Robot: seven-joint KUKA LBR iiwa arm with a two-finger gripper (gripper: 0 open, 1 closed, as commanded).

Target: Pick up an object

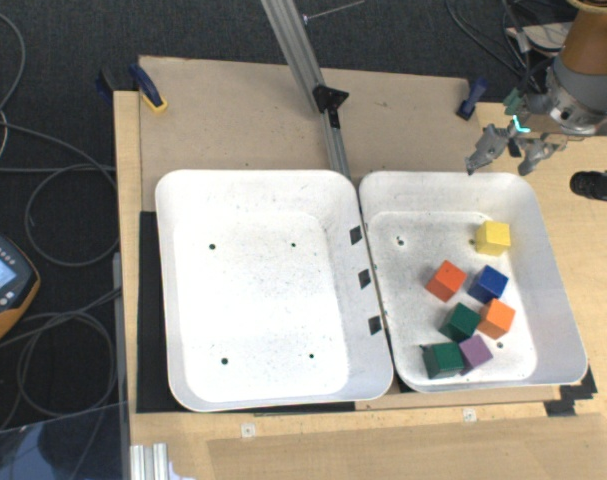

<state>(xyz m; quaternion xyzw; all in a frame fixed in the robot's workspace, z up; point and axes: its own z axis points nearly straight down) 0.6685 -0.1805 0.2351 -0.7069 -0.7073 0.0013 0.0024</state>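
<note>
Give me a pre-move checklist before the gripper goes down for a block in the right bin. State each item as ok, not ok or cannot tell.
1. Gripper carries nothing: ok, its fingers are spread with nothing between them.
2. Gripper is above a block: not ok, it hangs over the far rim of the right bin, away from the blocks.
3. A block stands apart for a clean grasp: ok, the yellow block sits alone.
4. The other blocks have room around them: not ok, the purple block and dark green block crowd together with their neighbours.
5. Height of the gripper above the bin: cannot tell.
</note>
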